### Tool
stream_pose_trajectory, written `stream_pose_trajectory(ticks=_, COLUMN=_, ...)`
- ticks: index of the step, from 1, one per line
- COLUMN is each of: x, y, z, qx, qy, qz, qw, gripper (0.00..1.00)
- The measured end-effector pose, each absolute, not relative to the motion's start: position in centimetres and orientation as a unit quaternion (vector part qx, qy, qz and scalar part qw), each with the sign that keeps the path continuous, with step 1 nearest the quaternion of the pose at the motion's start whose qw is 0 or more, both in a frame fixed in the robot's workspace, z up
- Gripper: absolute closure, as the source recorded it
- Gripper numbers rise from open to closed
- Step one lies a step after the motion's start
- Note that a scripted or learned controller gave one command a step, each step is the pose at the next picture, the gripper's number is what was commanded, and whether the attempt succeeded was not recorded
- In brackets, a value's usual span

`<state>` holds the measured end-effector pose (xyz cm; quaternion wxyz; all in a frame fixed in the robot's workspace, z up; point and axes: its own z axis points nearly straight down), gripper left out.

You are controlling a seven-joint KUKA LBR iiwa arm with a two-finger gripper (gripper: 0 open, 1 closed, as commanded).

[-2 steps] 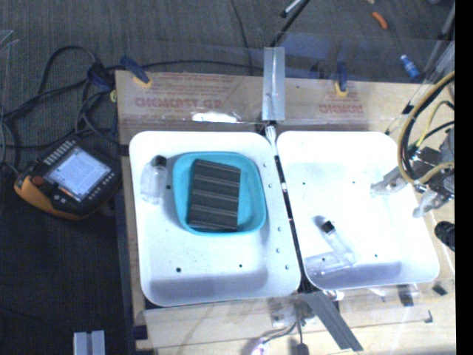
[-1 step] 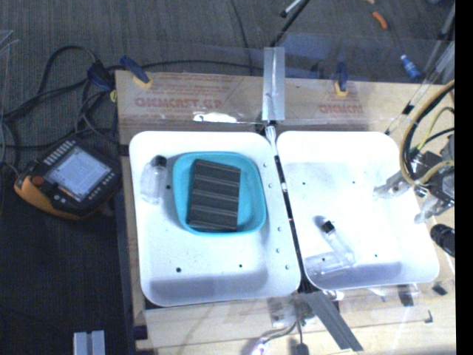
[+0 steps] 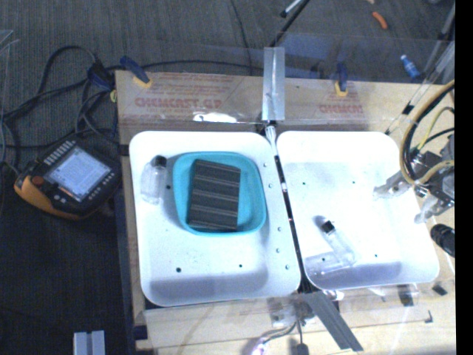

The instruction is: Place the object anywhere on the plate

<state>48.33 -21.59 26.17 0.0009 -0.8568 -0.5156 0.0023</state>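
A blue plate (image 3: 251,198) lies in the left bin (image 3: 214,279), toward its back. A dark ribbed block (image 3: 214,195) rests flat on the middle of the plate. A small clear bottle with a black cap (image 3: 153,177) stands just off the plate's left rim. A second clear bottle with a black cap (image 3: 334,244) lies on its side in the right bin (image 3: 347,168), near the front. My gripper (image 3: 397,204) hovers at the right bin's right side, well apart from that bottle, its two silver fingers spread and nothing between them.
A metal divider bar (image 3: 274,87) rises behind the seam between the bins. Yellow and black cables (image 3: 421,124) hang at the right by the arm. A handheld pendant (image 3: 70,177) lies on the floor to the left.
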Motion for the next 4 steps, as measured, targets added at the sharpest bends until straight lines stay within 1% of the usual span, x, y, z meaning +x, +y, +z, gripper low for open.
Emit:
stream_pose_trajectory(ticks=1, x=48.3, y=-21.6, z=26.2, qx=-0.857, qy=-0.516, qz=0.0023, qw=0.001, gripper=0.0)
stream_pose_trajectory(ticks=2, x=52.0, y=-20.5, z=42.0, qx=-0.836, qy=-0.549, qz=0.0017, qw=-0.001, gripper=0.0)
stream_pose_trajectory(ticks=3, x=51.3, y=-21.1, z=29.6, qx=-0.875, qy=-0.484, qz=0.0022, qw=0.0, gripper=0.0)
stream_pose_trajectory(ticks=4, x=48.5, y=-21.1, z=28.0, qx=-0.899, qy=-0.439, qz=0.0019, qw=0.002, gripper=0.0)
